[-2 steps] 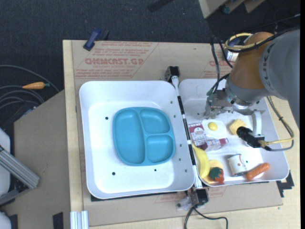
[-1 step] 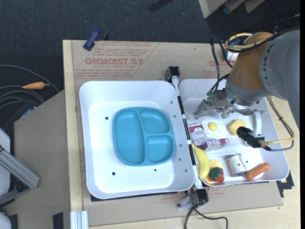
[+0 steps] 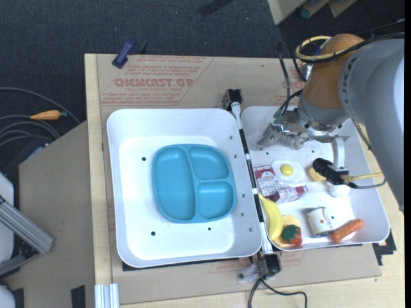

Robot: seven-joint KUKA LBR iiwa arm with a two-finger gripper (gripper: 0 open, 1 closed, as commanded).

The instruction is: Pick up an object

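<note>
Hand [image 3: 284, 135]: hanging over the far part of the right bin [image 3: 367, 201], close to the far-left corner. Cannot tell how far open; nothing showing in its grasp.

Egg [image 3: 286, 170]: lying just on the near side of the hand, closest of all the objects, not touching it.

Packet [image 3: 264, 179]: lying just left of the egg, pressing against the wall shared with the left bin [image 3: 128, 172].

Banana [image 3: 272, 212]: lying along that same wall toward the near-left corner, touching a strawberry [image 3: 293, 235] at its near end.

Can [image 3: 317, 220] and carrot [image 3: 347, 230]: lying just beside each other by the near rim, well apart from the hand.

Edges: packet and banana crowding the left wall, carrot crowding the near rim, egg sitting away from every wall.

Open room: bare floor running down the right side of the right bin, from beneath the arm [image 3: 379, 88] to the carrot.

Plate [image 3: 192, 181]: sitting mid left bin, with bare floor ringing it on all sides.

Worktop [image 3: 160, 82]: showing bare beyond the far rims.
</note>
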